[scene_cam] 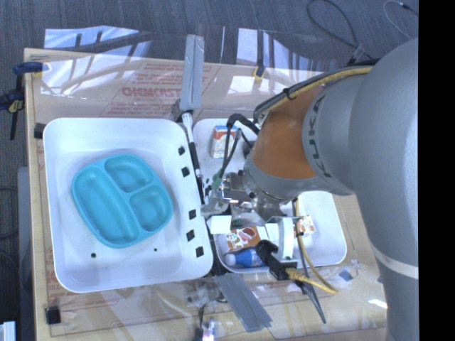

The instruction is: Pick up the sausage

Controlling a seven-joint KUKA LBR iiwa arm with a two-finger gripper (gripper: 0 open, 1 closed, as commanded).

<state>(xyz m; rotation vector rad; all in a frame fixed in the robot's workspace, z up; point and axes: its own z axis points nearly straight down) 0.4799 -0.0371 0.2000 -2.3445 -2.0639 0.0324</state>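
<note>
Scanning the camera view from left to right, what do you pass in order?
Left bin's rim → blue divided plate → wall between the bins → small carton at the right bin's far end → orange band of the arm → grey arm body.

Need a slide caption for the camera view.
KUKA arm reaches into the right bin over packaged items; blue divided plate sits in the left bin.
</note>
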